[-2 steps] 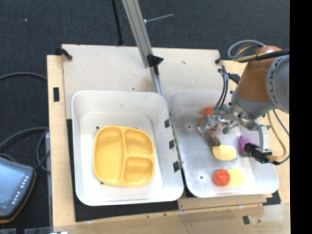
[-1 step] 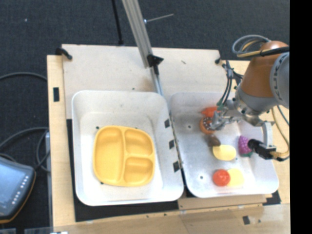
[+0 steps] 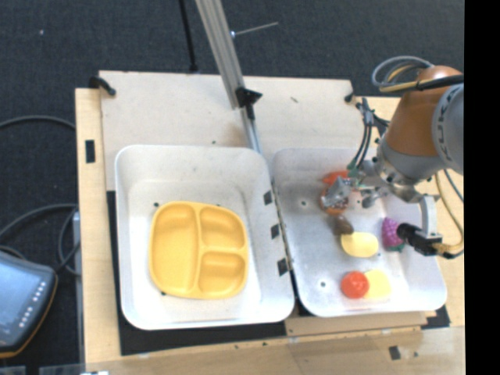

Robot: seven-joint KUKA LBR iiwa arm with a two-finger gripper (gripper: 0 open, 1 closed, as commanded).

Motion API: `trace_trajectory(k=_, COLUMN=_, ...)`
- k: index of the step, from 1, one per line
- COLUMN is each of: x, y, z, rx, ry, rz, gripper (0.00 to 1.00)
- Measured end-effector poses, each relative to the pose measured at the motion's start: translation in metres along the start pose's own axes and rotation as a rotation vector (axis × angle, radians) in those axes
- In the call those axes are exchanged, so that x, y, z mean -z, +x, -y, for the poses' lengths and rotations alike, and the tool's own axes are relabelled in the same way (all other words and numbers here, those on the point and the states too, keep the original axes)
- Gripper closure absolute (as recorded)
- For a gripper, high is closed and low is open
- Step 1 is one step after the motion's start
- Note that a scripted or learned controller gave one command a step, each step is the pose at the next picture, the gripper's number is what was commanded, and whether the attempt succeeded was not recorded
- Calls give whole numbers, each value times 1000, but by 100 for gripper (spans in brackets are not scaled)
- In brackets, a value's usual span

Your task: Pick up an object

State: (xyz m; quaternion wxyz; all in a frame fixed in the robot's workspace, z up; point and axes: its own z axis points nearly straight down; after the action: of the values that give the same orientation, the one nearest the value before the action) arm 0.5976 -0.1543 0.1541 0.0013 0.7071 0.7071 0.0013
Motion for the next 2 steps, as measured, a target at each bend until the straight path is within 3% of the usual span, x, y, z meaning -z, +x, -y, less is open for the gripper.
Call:
trace_trajectory(k=1, x=11, y=-1, z=-1, rx=-2, ry=-4, rz=1, gripper=100)
trace_trajectory(k=2, x=11, y=-1, z=-1, rx=-2, ry=-3, rz=1, gripper=0)
